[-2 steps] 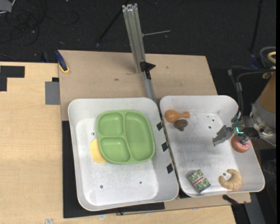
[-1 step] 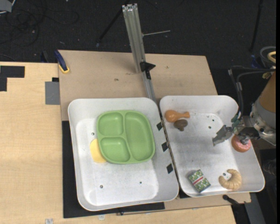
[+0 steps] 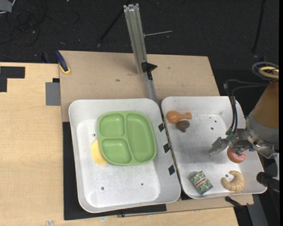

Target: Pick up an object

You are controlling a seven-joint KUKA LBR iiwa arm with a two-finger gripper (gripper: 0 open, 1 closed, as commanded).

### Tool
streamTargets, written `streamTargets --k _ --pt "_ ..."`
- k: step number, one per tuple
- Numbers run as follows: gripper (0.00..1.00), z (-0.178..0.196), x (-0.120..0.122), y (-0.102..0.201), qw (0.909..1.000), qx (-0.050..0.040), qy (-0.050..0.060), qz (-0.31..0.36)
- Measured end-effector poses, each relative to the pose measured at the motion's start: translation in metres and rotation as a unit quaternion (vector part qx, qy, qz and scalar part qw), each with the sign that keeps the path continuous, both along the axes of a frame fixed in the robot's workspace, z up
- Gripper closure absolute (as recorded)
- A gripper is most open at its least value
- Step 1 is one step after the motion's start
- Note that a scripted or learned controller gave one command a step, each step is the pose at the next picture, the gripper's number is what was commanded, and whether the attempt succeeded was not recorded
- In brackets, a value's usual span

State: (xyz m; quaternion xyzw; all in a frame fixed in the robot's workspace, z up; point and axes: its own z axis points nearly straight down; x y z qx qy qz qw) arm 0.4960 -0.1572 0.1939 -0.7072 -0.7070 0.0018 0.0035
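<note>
End effector (image 3: 227, 145) hanging low over the right bin (image 3: 198, 126), beside a pink donut (image 3: 237, 154).

Its dark fingers are splaying apart and gripping nothing; one is reaching out over bare bin floor while the donut is sitting just under the wrist, near the bin's right wall. The risk I am judging: closing here may catch only air, or nudge the round, glossy donut against the wall so it rolls aside. The other candidates are lying well apart: a curved tan croissant (image 3: 233, 181) and a small green box (image 3: 200, 182) near the front rim, an orange pear shape (image 3: 177, 117) touching a brown lump (image 3: 182, 125) at the back. In the left bin (image 3: 84, 182) a smooth green divided tray (image 3: 127, 138) is covering part of a yellow piece (image 3: 97, 153).
</note>
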Motion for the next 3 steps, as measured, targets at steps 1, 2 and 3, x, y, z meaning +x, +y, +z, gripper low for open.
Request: streamTargets --k 1,2,3 --pt "0.00 -0.064 -0.004 0.000 1.0000 0.0004 0.001 0.000" --pt "0.00 -0.101 -0.002 0.000 1.0000 -0.0006 -0.004 0.000" --pt "1.00 -0.087 0.001 -0.010 0.9998 -0.0111 -0.014 -0.005"
